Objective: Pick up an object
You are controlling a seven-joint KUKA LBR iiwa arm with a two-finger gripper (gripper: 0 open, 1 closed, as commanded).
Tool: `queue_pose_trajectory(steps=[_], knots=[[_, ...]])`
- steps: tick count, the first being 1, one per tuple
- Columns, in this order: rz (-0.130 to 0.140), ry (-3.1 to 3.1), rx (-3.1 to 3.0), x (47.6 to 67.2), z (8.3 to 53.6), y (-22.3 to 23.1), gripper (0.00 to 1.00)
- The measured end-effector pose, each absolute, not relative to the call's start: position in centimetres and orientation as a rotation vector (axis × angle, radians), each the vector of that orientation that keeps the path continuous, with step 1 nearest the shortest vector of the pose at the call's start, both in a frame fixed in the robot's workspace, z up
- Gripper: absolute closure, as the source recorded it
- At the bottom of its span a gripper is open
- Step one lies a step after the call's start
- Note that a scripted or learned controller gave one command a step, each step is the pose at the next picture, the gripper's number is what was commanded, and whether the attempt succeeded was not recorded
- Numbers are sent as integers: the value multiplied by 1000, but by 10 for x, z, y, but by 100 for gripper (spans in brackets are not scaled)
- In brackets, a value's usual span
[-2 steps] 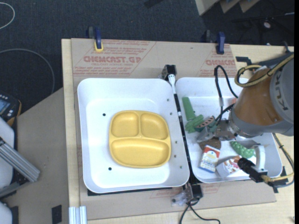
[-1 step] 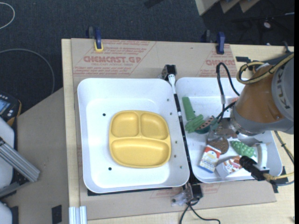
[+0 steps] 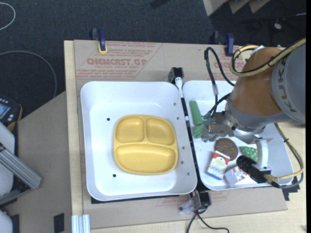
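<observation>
Reaching in from the right, hangs low over the right bin (image 3: 279, 157) with the gripper (image 3: 210, 128) down near that bin's left wall, amid a small scatter of goods. Cannot tell the jaws' state, apart or together, from under the grey wrist. Sits just right of a green strip (image 3: 195, 114), the likeliest pick by judgement: slim, smooth and plastic-looking, long axis running up and down the view alongside the bin wall. Calls, by that reading, for a short shift leftward and jaws set across the narrow width rather than along the length. Offers a close second in a flat brown disc (image 3: 226, 148), round and matt, just below the gripper toward the bench's near edge. Takes in, nearer still to that edge, a small boxy carton (image 3: 218, 165) in white, red and yellow, a green spotted piece (image 3: 249, 152) and a white-and-blue packet (image 3: 236, 176), all lying close together. Places a yellow divided plate (image 3: 146, 144), glossy, with rounded corners, alone in the left bin (image 3: 92, 130), well apart from the gripper.
</observation>
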State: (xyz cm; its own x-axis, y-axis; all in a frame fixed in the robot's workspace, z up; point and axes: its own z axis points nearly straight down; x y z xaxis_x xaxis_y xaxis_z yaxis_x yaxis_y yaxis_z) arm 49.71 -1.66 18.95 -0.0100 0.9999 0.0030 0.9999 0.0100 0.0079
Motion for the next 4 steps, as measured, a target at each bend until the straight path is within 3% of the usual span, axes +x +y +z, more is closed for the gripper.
queue_pose_trajectory(steps=[1, 2, 3, 4], knots=[[6, 2237, 2209, 503, 184, 87, 100], [24, 2231, 2205, 547, 280, 179, 100], [-8, 2231, 2220, 479, 269, 198, 100], [23, 2222, 2214, 484, 392, 209, 100]])
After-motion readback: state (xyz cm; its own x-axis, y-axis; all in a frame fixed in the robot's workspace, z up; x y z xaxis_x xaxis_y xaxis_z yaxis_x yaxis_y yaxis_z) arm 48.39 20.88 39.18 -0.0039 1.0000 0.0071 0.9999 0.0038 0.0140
